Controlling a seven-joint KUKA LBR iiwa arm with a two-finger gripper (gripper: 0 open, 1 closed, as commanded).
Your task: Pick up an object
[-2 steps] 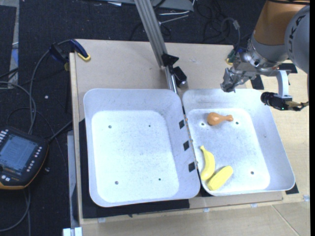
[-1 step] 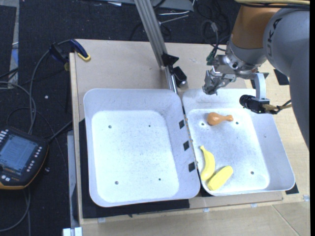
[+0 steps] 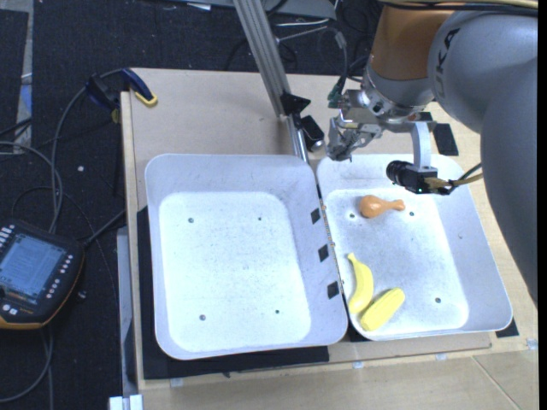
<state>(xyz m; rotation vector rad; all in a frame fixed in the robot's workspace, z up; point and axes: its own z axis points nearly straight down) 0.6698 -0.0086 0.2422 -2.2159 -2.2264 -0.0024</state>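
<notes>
Arm: the grey arm point(image 3: 479, 49) with its orange band reached in from the right and hung over the far edge of the right bin.
Gripper: the gripper point(image 3: 344, 148) sat above the far left corner of the right bin, just beside the slanted metal post; whether it was spread or pressed together could not be told, as the tip was small and dark against the clutter. Nothing could be seen held in it.
Right bin: the right bin point(image 3: 461, 254) held three things.
Orange object: a small orange pear-shaped object point(image 3: 379, 206) lay near the far side of the right bin, just in front of the gripper and apart from it.
Banana: a yellow banana point(image 3: 361, 282) lay near the bin's left wall, toward the near side.
Yellow object: a yellow oblong object point(image 3: 382, 308) lay touching or just beside the banana's near end.
Left bin: the left bin point(image 3: 231, 254) lay alongside, its right rim overlapping the right bin's.
Counter: the pale wooden counter point(image 3: 205, 114) carried both bins.
Pendant: a handheld control pendant point(image 3: 32, 270) lay on the dark floor to the left.
</notes>
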